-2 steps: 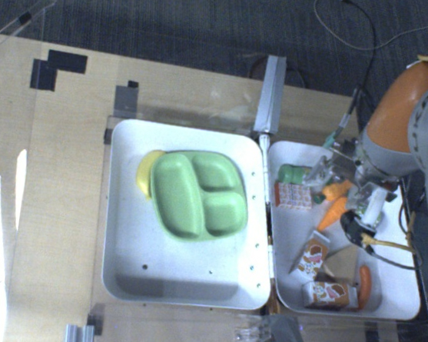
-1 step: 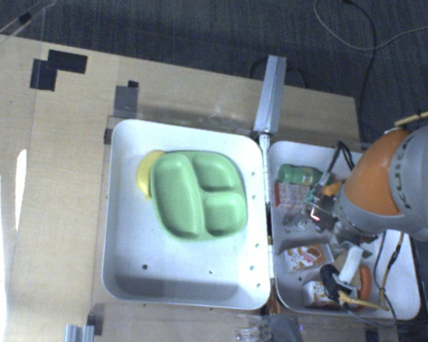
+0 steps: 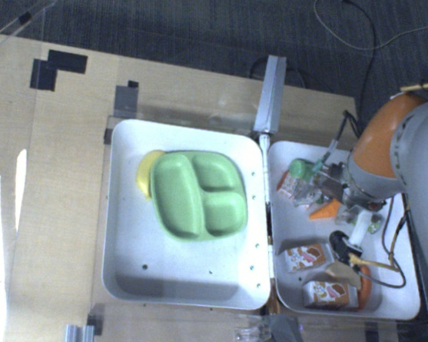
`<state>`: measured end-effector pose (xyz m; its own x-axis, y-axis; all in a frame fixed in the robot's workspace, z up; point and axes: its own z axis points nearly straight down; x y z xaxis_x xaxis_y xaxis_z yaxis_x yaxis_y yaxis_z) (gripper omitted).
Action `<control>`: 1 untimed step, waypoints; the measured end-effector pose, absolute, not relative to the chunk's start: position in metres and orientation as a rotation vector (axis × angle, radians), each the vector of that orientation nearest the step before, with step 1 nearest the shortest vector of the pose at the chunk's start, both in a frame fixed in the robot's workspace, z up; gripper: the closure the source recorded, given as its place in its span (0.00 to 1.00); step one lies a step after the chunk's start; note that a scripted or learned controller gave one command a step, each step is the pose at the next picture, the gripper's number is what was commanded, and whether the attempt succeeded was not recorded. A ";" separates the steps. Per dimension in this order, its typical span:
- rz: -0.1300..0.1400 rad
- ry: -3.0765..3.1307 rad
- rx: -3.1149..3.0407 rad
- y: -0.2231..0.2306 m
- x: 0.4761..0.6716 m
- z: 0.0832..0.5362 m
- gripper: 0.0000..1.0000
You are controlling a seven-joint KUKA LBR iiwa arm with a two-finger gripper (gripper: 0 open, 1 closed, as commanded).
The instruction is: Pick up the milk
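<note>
One grey arm [image 3: 425, 153] bends over the right white bin [image 3: 406, 306].
Its gripper [image 3: 322, 189] hangs beside a small brown-and-white milk carton [image 3: 305, 257]; its grip cannot be told.

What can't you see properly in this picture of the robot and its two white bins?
- Yellow object in the left white bin: mostly hidden under the green divided plastic tray.
- Gripper: fingers too blurred to read.
- Small brown-and-white cartons: labels too small; the milk can't be identified.

Green tray [image 3: 198, 194] — white bins [image 3: 177, 286], orange-banded arm [image 3: 403, 143]
</note>
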<state>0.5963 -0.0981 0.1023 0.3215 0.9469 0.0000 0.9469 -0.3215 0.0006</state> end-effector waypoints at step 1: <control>-0.002 1.538 2.739 -0.091 0.607 0.098 0.00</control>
